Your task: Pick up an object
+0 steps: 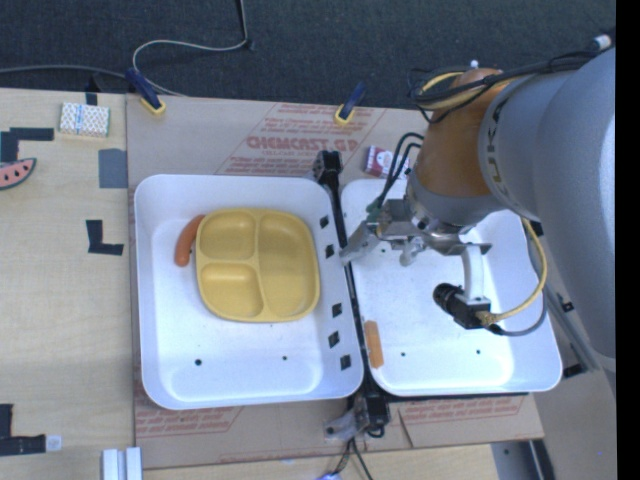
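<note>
End effector (400,248) over the right bin (520,368), upper-left part, close to the divider; can't tell its state, nothing visibly held.

Arm (520,138) comes in from the right and covers most of the right bin's upper half. Small orange sausage-like piece (373,344) lies on the right bin floor at its left wall, near the front, well below the end effector and apart from it. Left bin (170,368) holds a yellow compartment plate (257,265), flat, upper-middle; a second orange sausage piece (185,240) sits touching the plate's left edge. Black cable-mounted part (458,304) hangs off the wrist over the right bin's middle. Bins rest on cardboard (290,143) on the table (60,298).
</note>
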